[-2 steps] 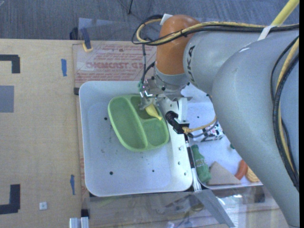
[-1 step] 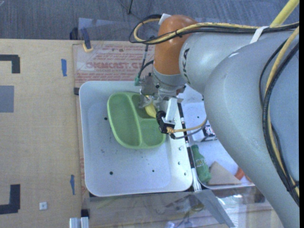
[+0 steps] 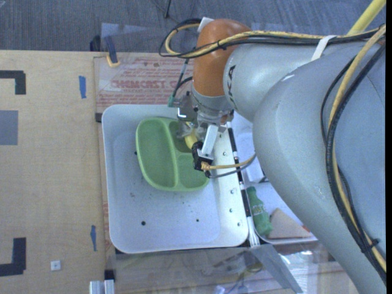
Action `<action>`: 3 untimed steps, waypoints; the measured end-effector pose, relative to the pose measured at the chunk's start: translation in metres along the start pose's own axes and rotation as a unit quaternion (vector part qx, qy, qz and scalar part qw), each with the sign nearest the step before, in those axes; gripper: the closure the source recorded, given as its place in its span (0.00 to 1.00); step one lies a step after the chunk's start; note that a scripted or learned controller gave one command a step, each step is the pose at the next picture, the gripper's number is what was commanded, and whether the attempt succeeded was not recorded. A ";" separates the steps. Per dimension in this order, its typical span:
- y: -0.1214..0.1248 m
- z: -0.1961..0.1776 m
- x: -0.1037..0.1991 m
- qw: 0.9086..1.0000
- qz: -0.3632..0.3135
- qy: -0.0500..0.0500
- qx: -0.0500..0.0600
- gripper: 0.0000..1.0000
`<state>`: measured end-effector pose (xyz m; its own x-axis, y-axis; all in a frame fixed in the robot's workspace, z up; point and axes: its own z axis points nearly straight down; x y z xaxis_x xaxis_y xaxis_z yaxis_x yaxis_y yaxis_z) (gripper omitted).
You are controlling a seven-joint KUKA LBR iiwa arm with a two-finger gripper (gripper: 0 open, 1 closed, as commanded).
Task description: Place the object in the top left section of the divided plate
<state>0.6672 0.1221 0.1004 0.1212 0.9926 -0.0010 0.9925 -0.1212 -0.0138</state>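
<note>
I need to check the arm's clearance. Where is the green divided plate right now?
The green divided plate lies in the left white bin, toward its upper half, directly beneath the gripper on its right side.

Plate's (image 3: 160, 158) right part behind gripper (image 3: 191, 138)

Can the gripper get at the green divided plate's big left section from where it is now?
Probably yes: the gripper hangs over the green divided plate's right side, and nothing lies between it and that section.

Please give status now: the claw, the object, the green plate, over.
Claw low over green divided plate, upper right part. Small yellow object at claw tips, grip unclear. Green bottle in right bin, apart.
</note>
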 end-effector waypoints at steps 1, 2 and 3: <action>0.000 0.000 -0.002 0.999 0.039 0.006 0.000 1.00; 0.002 -0.001 0.009 0.975 0.221 0.009 -0.008 1.00; 0.001 0.002 0.009 0.975 0.221 0.008 -0.007 0.00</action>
